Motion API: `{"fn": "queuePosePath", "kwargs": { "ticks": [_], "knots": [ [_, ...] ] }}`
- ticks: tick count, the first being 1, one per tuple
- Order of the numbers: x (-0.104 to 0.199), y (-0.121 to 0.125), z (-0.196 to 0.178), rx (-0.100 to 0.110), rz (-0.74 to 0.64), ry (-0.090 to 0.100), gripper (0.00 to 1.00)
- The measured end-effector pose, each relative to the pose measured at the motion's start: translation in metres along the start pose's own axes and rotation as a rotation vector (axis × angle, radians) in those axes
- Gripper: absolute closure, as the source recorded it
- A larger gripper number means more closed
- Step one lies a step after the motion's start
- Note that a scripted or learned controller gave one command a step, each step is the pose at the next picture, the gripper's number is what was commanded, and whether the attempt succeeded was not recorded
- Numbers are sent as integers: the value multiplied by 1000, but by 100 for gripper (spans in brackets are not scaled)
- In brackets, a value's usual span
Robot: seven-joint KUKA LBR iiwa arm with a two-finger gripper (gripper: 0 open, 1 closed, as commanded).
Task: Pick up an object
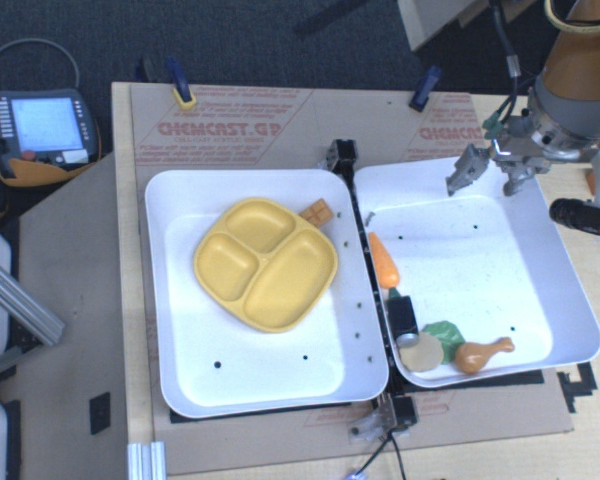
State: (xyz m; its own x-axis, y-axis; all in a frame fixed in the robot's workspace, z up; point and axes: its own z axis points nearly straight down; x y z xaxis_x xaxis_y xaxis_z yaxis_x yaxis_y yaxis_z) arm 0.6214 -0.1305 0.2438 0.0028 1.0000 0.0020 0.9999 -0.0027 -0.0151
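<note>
Candidates for picking all sit in the right bin (540, 268): carrot (383, 260) against the left wall, below it a black block (401, 316), then a round beige piece (420, 352), a green piece (445, 334) and a drumstick (483, 351) bunched at the near-left corner. Nothing is gripped. Gripper (492, 172) hangs over the far edge of the right bin, fingers spread, nothing between them, well apart from the cluster. Arm comes in from the upper right, wrist pointing down and slightly left. Left bin (170, 298) holds a yellow divided plate (267, 263), with a small brown block (317, 212) touching its far-right rim. Both bins sit on a cardboard sheet (280, 118).
</note>
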Motion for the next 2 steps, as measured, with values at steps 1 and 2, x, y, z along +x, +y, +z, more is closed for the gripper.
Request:
{"fn": "queuePosePath", "kwargs": {
  "ticks": [1, 2],
  "knots": [
    [0, 2, -9, -14, -3, -2, 0],
    [11, 3, 43, -8, -4, 0, 0]
  ]
}}
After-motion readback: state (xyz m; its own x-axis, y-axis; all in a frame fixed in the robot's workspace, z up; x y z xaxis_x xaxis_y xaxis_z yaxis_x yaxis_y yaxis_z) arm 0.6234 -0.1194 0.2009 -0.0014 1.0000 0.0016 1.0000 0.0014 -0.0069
